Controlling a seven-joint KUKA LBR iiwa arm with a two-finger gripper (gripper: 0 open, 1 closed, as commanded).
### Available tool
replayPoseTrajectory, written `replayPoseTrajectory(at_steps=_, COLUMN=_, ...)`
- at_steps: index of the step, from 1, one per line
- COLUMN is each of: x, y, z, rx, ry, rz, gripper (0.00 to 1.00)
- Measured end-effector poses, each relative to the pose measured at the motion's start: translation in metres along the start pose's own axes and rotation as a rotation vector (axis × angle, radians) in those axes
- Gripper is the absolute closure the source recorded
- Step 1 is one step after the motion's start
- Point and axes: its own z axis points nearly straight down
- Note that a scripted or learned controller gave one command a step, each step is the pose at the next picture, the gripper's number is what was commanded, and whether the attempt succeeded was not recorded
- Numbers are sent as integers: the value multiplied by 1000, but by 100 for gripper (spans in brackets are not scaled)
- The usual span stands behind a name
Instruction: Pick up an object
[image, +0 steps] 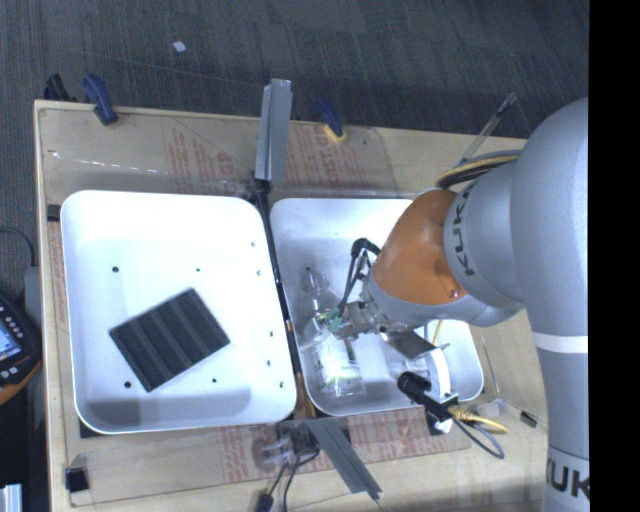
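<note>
A dark ribbed rectangular pad (170, 338) lies flat in the left bin (90, 215), turned at an angle near its front. In the right bin (300, 225) a clear plastic item (338, 368) lies near the front left. My gripper (338, 326) is low in the right bin, just above the far end of that clear item and seemingly touching it. The grey arm and its orange band (425, 262) cover the middle and right of this bin.
A metal bar (273, 130) stands behind the wall shared by the bins. Blue clamps (100, 98) grip the bench's far edge. Another metal bracket (335, 455) lies in front of the bins.
</note>
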Motion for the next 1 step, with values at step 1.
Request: replayPoseTrajectory(at_steps=1, x=1, y=2, z=-10, rx=-2, ry=0, rz=-7, gripper=100)
